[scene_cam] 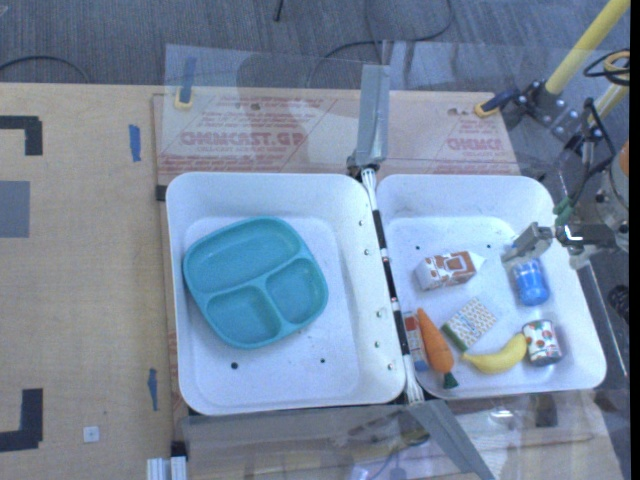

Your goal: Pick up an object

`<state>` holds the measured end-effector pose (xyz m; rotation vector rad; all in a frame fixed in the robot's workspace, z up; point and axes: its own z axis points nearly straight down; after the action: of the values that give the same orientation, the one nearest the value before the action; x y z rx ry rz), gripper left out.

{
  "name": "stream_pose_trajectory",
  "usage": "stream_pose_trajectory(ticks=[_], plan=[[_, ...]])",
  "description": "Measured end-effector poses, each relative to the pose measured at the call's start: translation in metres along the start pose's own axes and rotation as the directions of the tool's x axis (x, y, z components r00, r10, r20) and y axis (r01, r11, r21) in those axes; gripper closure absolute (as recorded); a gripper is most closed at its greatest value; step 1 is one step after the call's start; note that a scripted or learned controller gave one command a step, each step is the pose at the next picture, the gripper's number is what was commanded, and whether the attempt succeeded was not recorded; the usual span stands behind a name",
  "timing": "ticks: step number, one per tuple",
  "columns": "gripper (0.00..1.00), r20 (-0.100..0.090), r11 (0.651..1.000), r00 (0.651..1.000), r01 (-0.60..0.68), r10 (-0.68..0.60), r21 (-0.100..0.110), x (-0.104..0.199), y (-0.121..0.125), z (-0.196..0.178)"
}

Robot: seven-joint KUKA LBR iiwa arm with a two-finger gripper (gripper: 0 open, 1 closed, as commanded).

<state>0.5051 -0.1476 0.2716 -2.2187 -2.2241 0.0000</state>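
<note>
Grey carpet with loose black cables borders a pale wooden bench (pixel 80 298), on which two shallow white bins sit side by side, touching along a shared hinged edge.

Left bin (pixel 340 368): contains one teal divided plate (pixel 255 280), lying flat, roughly central, slightly toward the bin's left.

Right bin (pixel 440 200): contains all the small candidate items. A small red-and-white carton (pixel 446 269) lies near the middle. A blue can (pixel 530 281) lies on its side toward the right wall. A checkered packet (pixel 472 320) sits below the carton, with an orange carrot (pixel 434 341) just beside it on the left, close to the dividing edge. A yellow banana (pixel 496 356) lies along the near side, and a small red-spotted can (pixel 541 341) rests just beside the banana's right end.

Gripper (pixel 527 240): positioned at the right bin's right side, directly above and apparently just short of the blue can. Whether its fingers are spread or closed cannot be determined at this angle and resolution. Nothing is visibly held between them.

Assessment of progress: no object is lifted; every item rests on a bin floor. The pick is judged not yet accomplished. The blue can appears the likeliest target, given its closeness to the tool. Remaining work, by judgement: descend onto the chosen item, close on it, and raise it clear of the bin. The can's round body may roll or slip under an off-centre closure.
</note>
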Motion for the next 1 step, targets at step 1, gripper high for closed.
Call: stream_pose_trajectory(ticks=[1], plan=[[0.0,-0.001,0.972,0.972,-0.233,0.233,0.004,0.0365,-0.0264,0.0753]])
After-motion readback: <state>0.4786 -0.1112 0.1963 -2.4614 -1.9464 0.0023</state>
